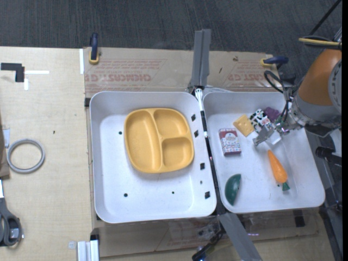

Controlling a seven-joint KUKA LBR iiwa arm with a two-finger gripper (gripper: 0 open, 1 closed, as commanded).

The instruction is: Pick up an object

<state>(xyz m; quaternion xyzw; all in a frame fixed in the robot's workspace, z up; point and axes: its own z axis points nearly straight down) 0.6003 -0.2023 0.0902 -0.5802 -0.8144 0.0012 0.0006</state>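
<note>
The right bin [304, 200] holds several small objects. A red box [230, 142] lies near its left wall, with a yellow wedge [244, 125] just behind it. A black-and-white toy [257, 116] and a purple piece [271, 113] sit at the back. An orange carrot [278, 168] lies right of centre and a green object [232, 188] lies near the front left. My gripper [266, 136] is low in the bin, between the black-and-white toy and the carrot's top end, right of the yellow wedge. The arm reaches in from the right.
The left bin [109, 200] holds a yellow divided plate [159, 139]. A metal divider [201, 58] runs between the bins at the back. On the wooden bench to the left lies a grey tape ring [23, 155]. Clamps [94, 48] sit on the cardboard behind.
</note>
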